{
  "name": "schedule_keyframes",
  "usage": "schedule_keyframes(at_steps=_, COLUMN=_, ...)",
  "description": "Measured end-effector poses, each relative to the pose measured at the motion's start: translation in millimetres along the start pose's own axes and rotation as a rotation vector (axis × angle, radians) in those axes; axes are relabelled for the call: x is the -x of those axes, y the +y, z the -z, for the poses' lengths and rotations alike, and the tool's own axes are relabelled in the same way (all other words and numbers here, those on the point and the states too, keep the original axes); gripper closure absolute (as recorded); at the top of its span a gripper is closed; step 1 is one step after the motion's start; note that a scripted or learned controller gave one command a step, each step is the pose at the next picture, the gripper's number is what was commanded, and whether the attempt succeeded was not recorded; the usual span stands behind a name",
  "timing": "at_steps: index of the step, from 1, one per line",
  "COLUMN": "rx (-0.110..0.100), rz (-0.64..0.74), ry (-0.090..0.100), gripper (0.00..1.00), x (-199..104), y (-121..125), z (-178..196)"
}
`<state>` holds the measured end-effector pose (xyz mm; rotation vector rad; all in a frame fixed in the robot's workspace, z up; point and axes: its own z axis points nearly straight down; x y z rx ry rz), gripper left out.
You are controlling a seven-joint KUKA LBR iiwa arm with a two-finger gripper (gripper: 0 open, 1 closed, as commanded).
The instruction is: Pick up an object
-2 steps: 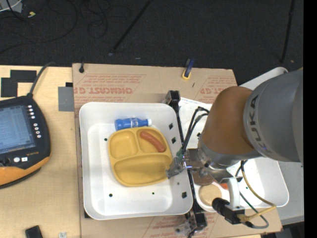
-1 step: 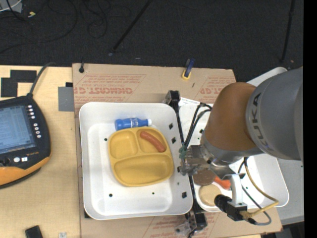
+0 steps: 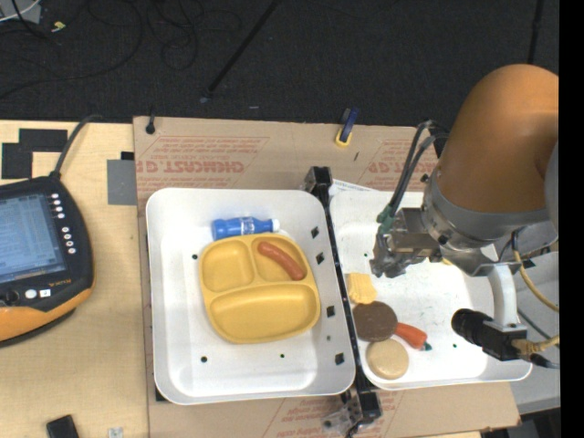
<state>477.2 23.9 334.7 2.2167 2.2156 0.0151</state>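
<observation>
Yellow tray (image 3: 260, 310) glossy plastic; white bins (image 3: 173, 336) smooth plastic; bench (image 3: 228, 153) matt cardboard

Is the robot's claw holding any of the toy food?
No. The gripper hangs over the right bin with nothing visible between its fingers.

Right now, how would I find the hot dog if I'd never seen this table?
Look in the left white bin, at the yellow divided plate. The hot dog lies in its upper right compartment. It is reddish-brown and long, unlike the blue bottle just above the plate.
</observation>
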Motion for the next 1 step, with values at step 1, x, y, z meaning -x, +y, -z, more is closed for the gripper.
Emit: schedule_keyframes(at_steps=1, rx=-0.007, rz=0.005, ry=0.001, gripper=1.00, x=-40.2, y=0.0, z=66.3)
